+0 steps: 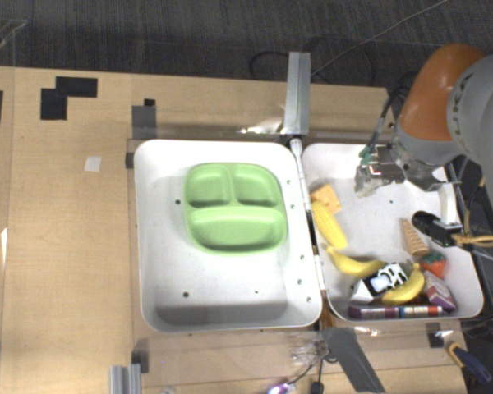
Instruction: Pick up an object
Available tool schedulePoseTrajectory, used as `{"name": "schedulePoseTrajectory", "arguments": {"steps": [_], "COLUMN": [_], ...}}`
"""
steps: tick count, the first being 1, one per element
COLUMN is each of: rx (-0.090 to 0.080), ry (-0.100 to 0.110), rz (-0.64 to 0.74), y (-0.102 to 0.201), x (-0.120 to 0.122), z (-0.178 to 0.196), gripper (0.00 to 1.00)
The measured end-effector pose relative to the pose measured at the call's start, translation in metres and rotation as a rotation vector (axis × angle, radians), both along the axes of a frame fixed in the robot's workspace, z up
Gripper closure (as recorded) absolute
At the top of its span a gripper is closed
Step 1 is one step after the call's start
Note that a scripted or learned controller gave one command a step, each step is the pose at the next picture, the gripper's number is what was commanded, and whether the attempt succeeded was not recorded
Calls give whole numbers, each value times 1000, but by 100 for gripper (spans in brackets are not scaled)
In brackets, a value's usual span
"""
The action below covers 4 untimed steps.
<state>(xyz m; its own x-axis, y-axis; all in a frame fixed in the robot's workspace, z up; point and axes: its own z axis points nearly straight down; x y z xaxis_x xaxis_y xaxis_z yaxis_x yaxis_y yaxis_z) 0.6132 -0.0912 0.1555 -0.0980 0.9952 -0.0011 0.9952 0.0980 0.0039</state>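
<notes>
Here, the grey arm with its orange band reaches in from the right, and its two-finger gripper (368, 179) hangs over the bare upper floor of the right white bin (476, 298); nothing is seen between its fingers, and whether they stand apart or together cannot be told at this size. The candidate objects lie in the right bin, below and to the left of the gripper: a small orange wedge-shaped block (327, 197) near the bin's left wall, a yellow toy corn cob (331, 228) just below it, a yellow toy banana (352, 262) lower still, and a tan ice-cream cone (414, 236) toward the right. A second banana, a dark marker and other small items crowd the bottom edge, touching one another. The left white bin (148, 245) bears a green divided plastic plate (232, 206). Judged as toy pieces, these are probably light, stiff and rather smooth, so a grip may slip off rounded flanks. The corn cob seems the best choice: it lies fairly apart, and closing across its narrow middle would give the firmest hold.
</notes>
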Motion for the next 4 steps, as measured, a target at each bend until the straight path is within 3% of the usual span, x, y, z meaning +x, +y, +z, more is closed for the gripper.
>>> {"name": "schedulePoseTrajectory", "arguments": {"steps": [1, 2, 3, 4], "rx": [1, 1, -1, -3], "ry": [0, 0, -12, -12], "rz": [37, 37, -25, 55], "y": [-6, -6, -5, -2], "x": [-41, -41, 24, -14], "z": [-44, -43, -60, -64], "gripper": [100, 0, 0, 0]}}
